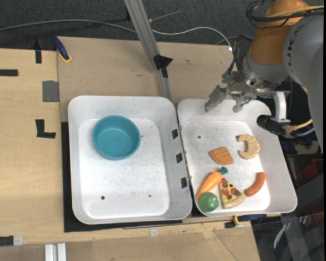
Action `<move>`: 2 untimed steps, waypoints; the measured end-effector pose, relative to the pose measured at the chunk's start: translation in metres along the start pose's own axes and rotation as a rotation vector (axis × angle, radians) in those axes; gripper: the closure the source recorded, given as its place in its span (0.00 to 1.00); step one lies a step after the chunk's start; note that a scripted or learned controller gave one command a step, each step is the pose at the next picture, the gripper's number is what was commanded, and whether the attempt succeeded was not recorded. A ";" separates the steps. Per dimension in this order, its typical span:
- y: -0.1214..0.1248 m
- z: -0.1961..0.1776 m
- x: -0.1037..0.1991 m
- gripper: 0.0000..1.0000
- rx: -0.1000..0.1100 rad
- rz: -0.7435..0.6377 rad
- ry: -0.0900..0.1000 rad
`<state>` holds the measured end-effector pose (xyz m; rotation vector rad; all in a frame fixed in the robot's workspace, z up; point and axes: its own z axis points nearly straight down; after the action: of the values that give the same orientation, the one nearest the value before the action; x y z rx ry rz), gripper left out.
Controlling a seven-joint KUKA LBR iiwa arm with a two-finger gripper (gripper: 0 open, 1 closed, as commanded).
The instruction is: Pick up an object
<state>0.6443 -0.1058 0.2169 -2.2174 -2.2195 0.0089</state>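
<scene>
Two white bins sit side by side on the wooden bench (22, 162). Over the right bin's (198, 116) far edge hangs the gripper (226, 103), fingers spread wide and holding nothing, well apart from the croissant (249, 146), carrot (209, 181) and sausage (255, 184) below.

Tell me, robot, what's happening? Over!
End effector open, holding nothing, above right bin's far edge. Toy foods at bin's near end: croissant, carrot, sausage. Nothing blocking.

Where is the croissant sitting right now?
The croissant lies in the right bin, toward its right wall, just right of the orange bread slice and above the sausage. The claw hangs apart from it, over the bin's far edge.
</scene>
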 end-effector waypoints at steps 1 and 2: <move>-0.011 0.058 0.001 0.00 0.001 0.000 0.001; -0.006 0.106 -0.004 0.00 0.000 -0.001 0.000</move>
<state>0.6378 -0.1099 0.1107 -2.2167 -2.2203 0.0086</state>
